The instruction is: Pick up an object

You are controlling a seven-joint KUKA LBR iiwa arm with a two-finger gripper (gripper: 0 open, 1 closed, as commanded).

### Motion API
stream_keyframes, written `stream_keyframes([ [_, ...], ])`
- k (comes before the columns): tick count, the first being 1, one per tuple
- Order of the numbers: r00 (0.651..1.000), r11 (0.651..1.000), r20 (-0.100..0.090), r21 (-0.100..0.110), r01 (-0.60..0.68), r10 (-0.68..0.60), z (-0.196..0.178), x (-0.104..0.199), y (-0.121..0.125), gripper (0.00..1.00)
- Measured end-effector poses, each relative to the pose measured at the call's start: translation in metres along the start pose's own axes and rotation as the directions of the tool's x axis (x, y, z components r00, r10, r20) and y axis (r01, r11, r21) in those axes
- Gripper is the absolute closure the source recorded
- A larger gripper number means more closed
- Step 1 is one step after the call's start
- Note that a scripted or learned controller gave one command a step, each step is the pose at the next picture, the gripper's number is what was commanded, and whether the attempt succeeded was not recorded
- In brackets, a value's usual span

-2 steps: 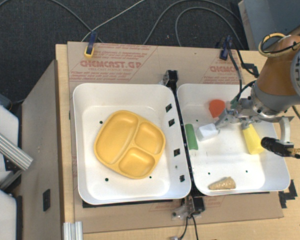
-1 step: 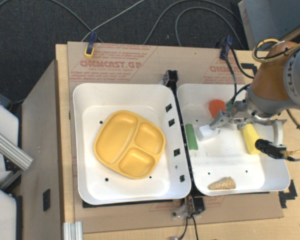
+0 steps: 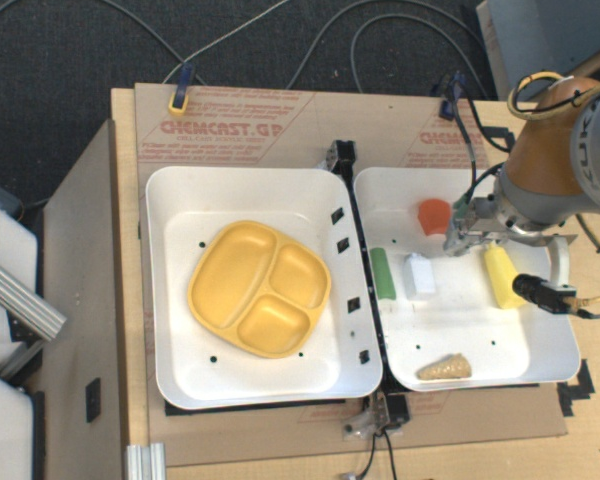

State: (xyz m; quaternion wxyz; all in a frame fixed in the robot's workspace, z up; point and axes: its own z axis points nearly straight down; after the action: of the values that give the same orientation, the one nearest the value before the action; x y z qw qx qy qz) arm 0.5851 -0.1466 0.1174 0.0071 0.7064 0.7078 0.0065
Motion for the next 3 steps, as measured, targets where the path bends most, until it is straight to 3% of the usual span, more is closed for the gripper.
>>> stream_keyframes([
  [1, 1.000, 1.000, 0.000, 0.014, -0.001, 0.001, -0.062, -0.005, -0.003, 1.00],
  [2, 1.000, 1.000, 0.000, 0.014, -0.001, 0.001, -0.105, -0.005, -0.001, 1.00],
  [3, 1.000, 1.000, -0.003, 0.021, 0.003, -0.003, -0.103, 0.042, -0.002, 1.00],
])
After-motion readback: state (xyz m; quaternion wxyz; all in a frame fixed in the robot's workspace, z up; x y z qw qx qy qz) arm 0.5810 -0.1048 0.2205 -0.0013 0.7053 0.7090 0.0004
